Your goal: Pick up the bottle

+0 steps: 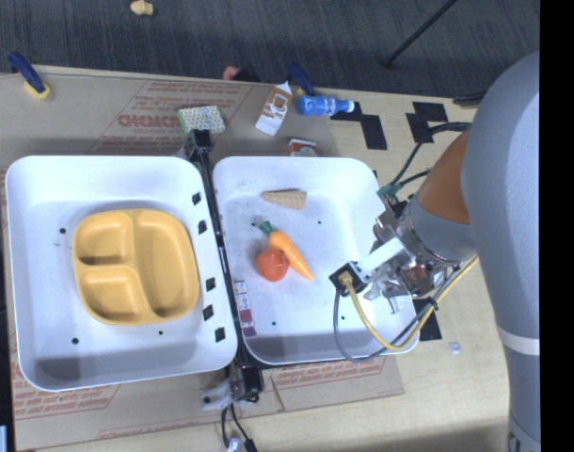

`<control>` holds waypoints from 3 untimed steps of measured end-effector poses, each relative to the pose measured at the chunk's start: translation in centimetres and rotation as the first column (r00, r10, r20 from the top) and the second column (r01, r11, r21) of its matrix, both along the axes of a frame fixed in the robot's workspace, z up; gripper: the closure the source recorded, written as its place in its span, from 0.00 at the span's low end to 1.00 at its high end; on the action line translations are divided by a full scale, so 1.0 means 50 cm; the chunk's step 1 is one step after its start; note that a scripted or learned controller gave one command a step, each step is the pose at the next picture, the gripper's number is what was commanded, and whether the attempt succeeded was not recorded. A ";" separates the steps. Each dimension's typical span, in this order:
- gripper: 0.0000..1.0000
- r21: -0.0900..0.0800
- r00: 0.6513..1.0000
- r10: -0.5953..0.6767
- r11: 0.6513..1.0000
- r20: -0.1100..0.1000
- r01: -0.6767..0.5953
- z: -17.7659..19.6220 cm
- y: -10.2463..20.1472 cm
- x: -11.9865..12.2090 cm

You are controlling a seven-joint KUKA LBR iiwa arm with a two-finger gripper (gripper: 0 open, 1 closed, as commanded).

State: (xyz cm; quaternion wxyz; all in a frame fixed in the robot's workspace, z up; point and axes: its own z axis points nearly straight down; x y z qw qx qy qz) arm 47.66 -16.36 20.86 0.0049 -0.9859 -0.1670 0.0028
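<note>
Two white bins are sitting on the cardboard-covered bench, the blue bottle is lying outside them beyond the right bin's far rim, well apart from the gripper, which is hovering over that bin's right edge.

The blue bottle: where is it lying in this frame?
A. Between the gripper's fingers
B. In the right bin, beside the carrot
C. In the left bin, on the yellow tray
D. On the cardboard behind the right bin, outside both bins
D. The blue bottle lies on its side on the cardboard beyond the right bin, outside it, while the gripper is over that bin's right edge, well apart from it.
</note>
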 end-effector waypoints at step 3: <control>1.00 -0.004 0.992 -0.126 0.992 0.001 0.126 0.004 0.030 -0.001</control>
